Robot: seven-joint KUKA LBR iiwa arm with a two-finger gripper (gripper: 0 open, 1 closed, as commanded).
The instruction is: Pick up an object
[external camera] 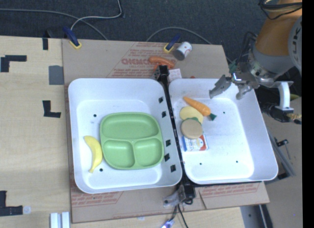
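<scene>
Bench [29, 124] of pale wood carries a cardboard sheet [132, 60], and on that sheet two shallow white bins sit side by side, touching along their inner edges. The left bin [81, 92] holds a green divided tray [131, 139] near its middle, and a yellow banana [94, 152] lies just beside the tray's left edge, curved and resting on the bin floor. The right bin [248, 148] holds a small cluster against its left wall: an orange carrot [196, 106] lies at a slant at the top, a yellow round piece [189, 114] sits just below it and touches it, a tan round disc [192, 128] lies below that, and a flat packet with red and blue print [196, 144] lies under the disc's lower edge. The arm comes in from the right with its orange band [277, 31] high up, and the hand [230, 90] hangs over the upper right part of the right bin with its two fingers spread apart and nothing between them; it is near the carrot but apart from it. Behind the bins, on the cardboard, lie an orange sausage-shaped item [161, 61] and a small grey cylinder [183, 50].
</scene>
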